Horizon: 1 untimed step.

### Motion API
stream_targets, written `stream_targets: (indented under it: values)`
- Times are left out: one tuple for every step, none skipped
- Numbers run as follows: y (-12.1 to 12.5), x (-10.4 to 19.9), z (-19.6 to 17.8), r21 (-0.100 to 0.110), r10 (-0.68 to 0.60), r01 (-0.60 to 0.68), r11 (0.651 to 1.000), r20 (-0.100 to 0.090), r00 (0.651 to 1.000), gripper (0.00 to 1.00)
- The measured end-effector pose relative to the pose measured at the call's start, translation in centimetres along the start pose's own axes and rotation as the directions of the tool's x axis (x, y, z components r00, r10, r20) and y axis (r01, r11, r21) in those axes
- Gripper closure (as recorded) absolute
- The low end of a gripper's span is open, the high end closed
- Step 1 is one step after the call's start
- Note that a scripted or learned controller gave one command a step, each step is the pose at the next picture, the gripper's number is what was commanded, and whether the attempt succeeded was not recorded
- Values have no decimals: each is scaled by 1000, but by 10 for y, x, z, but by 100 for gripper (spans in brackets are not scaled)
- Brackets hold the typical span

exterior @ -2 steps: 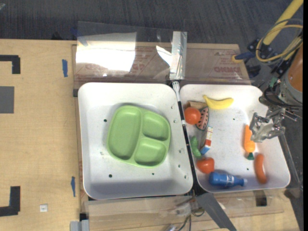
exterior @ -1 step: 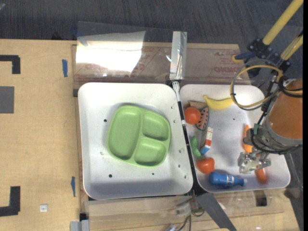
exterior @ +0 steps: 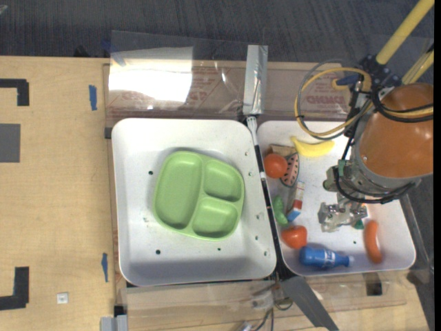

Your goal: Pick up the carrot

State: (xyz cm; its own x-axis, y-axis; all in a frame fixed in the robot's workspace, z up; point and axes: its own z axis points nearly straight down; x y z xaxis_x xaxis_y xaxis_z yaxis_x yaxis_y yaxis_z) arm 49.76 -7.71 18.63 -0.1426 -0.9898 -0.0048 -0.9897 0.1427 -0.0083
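- The counter (exterior: 48, 185) is bare pale wood on the left, with black and blue tape marks and nothing loose that could get in the way.
- The left bin (exterior: 131, 150) carries a green divided plate (exterior: 199, 194) at its middle; white floor shows all round the plate.
- The wall between the bins runs just left of a crowded strip in the right bin (exterior: 396, 254): a red tomato (exterior: 274, 165) beside a watermelon slice (exterior: 292, 169), a yellow banana (exterior: 311, 147) above them, small green and blue pieces lower down, then a second tomato (exterior: 294, 236) and a blue bottle (exterior: 323, 256) lying on its side near the front wall.
- The pincer (exterior: 342, 216) hangs over open white floor in the middle of the right bin, its metal tips pointing down. From this height I cannot tell whether they are spread or closed, and nothing is seen between them.
- The carrot (exterior: 373, 242), orange and lying roughly upright in the view, rests just right of the pincer, near the bin's right wall and front corner.
- Judged from this, the pick is not yet done: the carrot lies on the bin floor, untouched.
- Room is tight on the carrot's right, where the wall rises; its left side, toward the pincer, is free floor, with the bottle's cap the nearest neighbour.
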Motion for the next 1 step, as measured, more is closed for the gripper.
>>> stream_targets:
  values:
    - [12, 19, -123, -1, -461, 461, 888, -1, 888, 100]
